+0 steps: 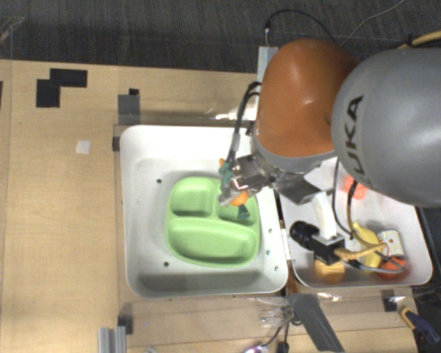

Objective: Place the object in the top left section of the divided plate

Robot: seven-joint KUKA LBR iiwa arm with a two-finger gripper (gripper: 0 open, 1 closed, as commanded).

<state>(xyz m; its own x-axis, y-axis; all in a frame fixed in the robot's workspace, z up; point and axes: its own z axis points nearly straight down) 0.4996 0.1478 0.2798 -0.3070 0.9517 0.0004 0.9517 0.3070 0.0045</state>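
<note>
A green divided plate (206,230) lies in the left white bin (143,219). It has two small sections at the top and one wide section below. My gripper (235,190) hangs over the plate's top right section, under the orange wrist band. A small orange and teal object (239,201) sits right at the gripper's tip, over that top right section. The arm hides whether the object is held or resting on the plate. The top left section (191,195) holds nothing.
The right bin (419,267) holds a yellow item (328,269), a red item (386,271), a white piece (323,210) and an orange-red item (357,190). The bulky arm covers the bins' shared wall.
</note>
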